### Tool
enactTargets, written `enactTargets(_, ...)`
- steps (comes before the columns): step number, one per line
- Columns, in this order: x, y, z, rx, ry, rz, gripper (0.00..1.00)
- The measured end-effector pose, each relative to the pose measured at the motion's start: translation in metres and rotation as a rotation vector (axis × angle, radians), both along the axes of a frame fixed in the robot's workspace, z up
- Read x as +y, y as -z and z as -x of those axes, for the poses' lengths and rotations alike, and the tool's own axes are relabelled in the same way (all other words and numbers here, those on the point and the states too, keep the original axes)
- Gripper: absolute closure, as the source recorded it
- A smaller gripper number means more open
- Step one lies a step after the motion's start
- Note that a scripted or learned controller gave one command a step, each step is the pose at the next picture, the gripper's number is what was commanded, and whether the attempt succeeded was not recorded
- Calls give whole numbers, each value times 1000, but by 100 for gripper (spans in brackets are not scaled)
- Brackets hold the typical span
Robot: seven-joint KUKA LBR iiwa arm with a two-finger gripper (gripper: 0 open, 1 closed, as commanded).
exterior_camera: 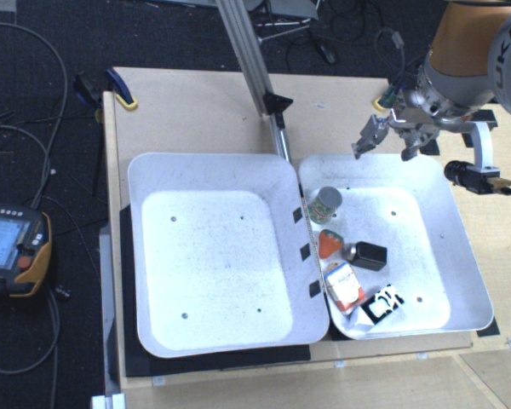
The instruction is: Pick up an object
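The arm [473, 37], grey with an orange band, reaches in from the upper right, and its tool [390, 146] hangs above the far rim of the right bin [447, 228], near that bin's back edge and well apart from the objects below. The two fingers [364, 143] stand spread apart with bare space between them, so the tool is open and has hold of nothing. A black cylindrical fitting [473, 175] juts out on the wrist's right side, over the bin's far right corner. All the objects lie in the left part of the right bin, close to the wall it shares with the left bin [217, 254]. Farthest back is a small grey-green can [325, 204], lying tilted. Just in front of it sits a red-orange rounded object [330, 244], and just beside that, to the right, a small black box [370, 255]. Nearer the front edge lies a red and white carton [344, 285], and at the front a black and white patterned object [383, 303] rests against the bin's sloping wall. Both white bins sit side by side on the pale wooden table [196, 109], and a slanted metal pole [247, 45] crosses above the table's far side. On the dark floor to the left lies a handheld control pendant [13, 250].
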State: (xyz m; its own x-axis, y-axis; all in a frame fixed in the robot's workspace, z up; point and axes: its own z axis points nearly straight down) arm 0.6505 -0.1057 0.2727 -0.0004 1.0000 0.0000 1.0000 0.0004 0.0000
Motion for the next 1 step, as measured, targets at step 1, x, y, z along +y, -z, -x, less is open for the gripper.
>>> enactTargets(1,-33,128,47,9,3,-1,0)
